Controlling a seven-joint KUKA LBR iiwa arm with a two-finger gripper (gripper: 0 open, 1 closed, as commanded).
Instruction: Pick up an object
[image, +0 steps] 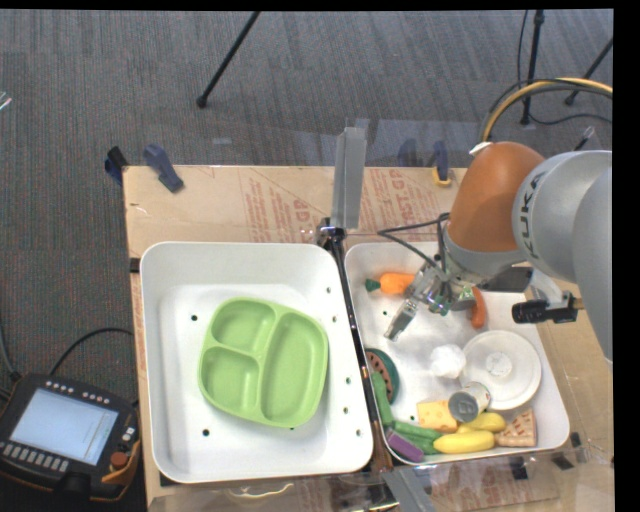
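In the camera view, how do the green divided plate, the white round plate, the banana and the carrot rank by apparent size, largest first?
1. green divided plate
2. white round plate
3. banana
4. carrot, which is partly hidden by the gripper, so its rank against the banana is unsure.

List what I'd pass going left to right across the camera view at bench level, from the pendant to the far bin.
Teach pendant → left bin → green divided plate → right bin's left wall → gripper → white ball → white round plate.
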